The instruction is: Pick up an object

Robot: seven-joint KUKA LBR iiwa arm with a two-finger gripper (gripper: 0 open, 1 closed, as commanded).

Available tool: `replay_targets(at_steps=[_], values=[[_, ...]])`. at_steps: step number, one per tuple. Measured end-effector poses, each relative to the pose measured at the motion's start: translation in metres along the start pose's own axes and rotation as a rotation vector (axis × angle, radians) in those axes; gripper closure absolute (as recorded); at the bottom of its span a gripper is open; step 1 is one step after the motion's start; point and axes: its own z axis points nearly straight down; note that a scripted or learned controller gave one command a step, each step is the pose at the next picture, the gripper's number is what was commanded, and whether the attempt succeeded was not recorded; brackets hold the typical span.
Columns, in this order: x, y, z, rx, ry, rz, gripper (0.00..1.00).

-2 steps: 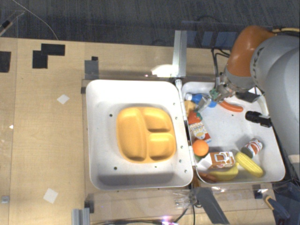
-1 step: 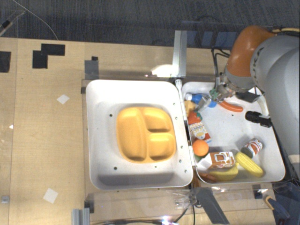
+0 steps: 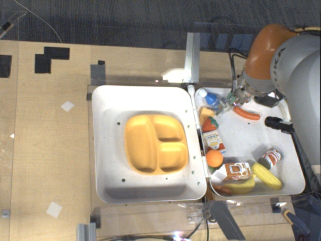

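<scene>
Reaching stage: pincer [image 3: 233,99] low in right bin [image 3: 296,185], back corner, between bottle [image 3: 209,99] and sausage [image 3: 247,114]. Finger gap impossible to tell; nothing visibly held. Next, probably: settle over one item, close, lift.

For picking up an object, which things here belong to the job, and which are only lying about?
Job: gripper; right bin with hot dog, blue bottle, orange, corn, can, carton, banana.

Lying about: yellow tray, left bin.
</scene>
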Motion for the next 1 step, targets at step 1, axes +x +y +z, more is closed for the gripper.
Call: replay_targets(at_steps=[1], values=[[0.0648,0.0383,-0.0900,-0.019,0.006,0.300,1.00]])
